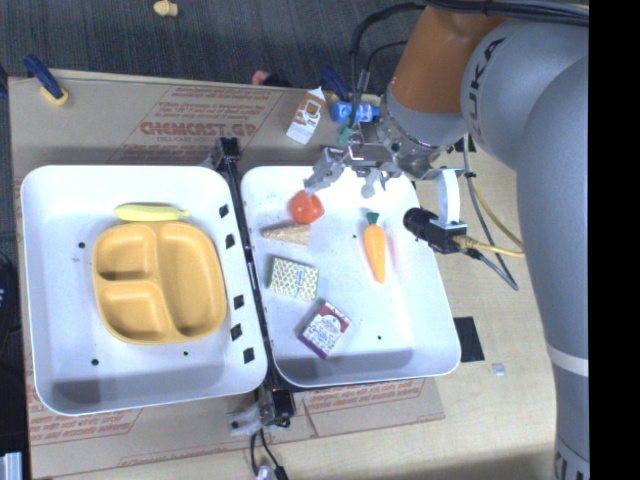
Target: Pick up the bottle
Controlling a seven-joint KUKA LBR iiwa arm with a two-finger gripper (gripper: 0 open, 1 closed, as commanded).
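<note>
- While the grey arm (520, 118) reaches in from the right, its gripper (348, 176) hangs over the far edge of the right bin (440, 318), just beyond the tomato.
- The 2 fingers (322, 175) stand spread apart; nothing lies between them, and they touch no object that I can see.
- A red tomato (306, 207) sits just below the left-hand finger, close to it but apart.
- Beside the tomato lies a pale wedge (287, 233); a carrot (375, 251) lies further right, its green end toward the gripper.
- Nearer the camera are a green patterned box (294, 278) and a purple box (324, 328), each tilted.
- The left bin (40, 298) holds a yellow divided plate (158, 278) with a banana (150, 212) just beyond it.
- Nothing in either bin reads clearly as the bottle.
- A small white-and-brown pack (305, 118) lies on the cardboard (190, 118) beyond the right bin; it is too small to tell whether this is the bottle.
- The orange band (440, 38) and wrist hide the bench behind them, and the arm's lower part is cut off at the frame's bottom.
</note>
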